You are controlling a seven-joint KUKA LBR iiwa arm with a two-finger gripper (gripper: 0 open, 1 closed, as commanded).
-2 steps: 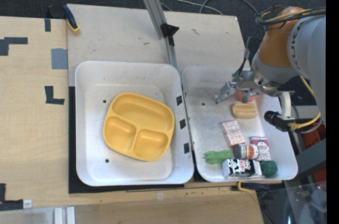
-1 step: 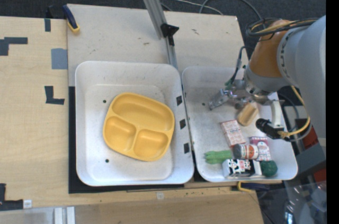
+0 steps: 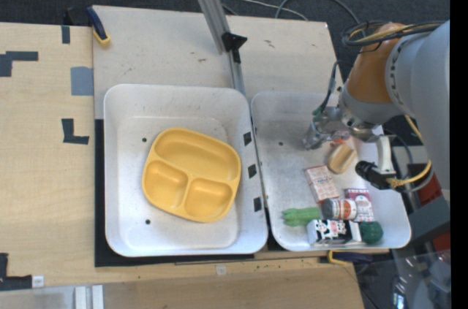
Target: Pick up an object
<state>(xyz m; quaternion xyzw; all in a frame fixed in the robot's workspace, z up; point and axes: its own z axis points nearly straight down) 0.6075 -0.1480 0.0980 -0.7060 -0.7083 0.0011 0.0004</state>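
Because the gripper (image 3: 319, 136) hangs low over the right bin (image 3: 281, 176) with a tan bread-like piece (image 3: 341, 157) just beside it on the near-right, a descent aimed slightly off could nudge that piece rather than trap it. Whether the gripper is open or closed cannot be told. The bread piece lies with its long axis slanting from near-left up toward the arm's wrist. Nearer than it sit a small packet (image 3: 322, 182), a can (image 3: 341, 209) and a green toy (image 3: 301, 215), crowded enough that a sideways shove could jam them together.

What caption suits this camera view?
Arm's pincer low in the right bin near small items; yellow divided plate lies in the left bin.
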